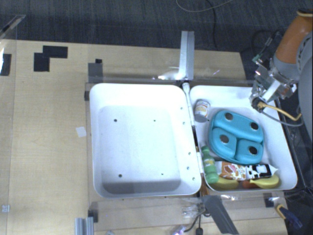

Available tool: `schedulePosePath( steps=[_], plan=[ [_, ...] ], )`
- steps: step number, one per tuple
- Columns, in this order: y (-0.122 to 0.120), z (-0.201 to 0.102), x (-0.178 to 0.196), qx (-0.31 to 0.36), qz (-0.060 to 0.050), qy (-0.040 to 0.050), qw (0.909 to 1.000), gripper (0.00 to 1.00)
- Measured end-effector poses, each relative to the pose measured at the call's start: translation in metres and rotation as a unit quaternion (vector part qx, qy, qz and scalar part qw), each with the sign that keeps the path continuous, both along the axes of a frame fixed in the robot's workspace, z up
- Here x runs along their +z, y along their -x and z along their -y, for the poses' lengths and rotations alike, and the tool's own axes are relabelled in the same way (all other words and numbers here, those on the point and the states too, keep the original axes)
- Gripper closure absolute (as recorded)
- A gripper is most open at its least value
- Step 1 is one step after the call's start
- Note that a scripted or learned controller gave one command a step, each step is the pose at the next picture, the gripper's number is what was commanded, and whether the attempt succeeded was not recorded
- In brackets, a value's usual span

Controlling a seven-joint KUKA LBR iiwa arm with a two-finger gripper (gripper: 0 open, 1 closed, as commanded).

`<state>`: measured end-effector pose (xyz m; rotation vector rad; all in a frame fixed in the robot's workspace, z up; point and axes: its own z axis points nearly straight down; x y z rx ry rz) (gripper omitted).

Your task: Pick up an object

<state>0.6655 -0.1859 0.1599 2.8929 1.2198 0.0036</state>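
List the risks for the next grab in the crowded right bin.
The gripper sits high at the right bin's back corner, so a straight descent may strike the rim. The blue tray looks wide and rounded, so fingers may slide off. The small can stands close to the divider wall, leaving little room for a finger.

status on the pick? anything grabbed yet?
Nothing looks picked yet. The end effector is over the right bin's upper right corner, with no object visible in it. The blue tray, small can, yellow banana and the packets along the near wall all lie in that bin. Left to do: descend, grasp and lift one.
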Motion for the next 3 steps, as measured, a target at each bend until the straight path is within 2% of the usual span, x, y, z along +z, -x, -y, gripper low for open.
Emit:
schedulePosePath(
  steps=[1, 2, 3],
  plan=[
    [0.037, 0.009, 0.042, 0.079, 0.0, 0.0002, 0.9969, 1.0],
    [0.0, 0.008, 0.053, -0.011, 0.001, 0.0, 0.9999, 1.0],
    [0.0, 0.008, 0.053, -0.011, 0.001, 0.0001, 0.9999, 0.0]
  ],
)
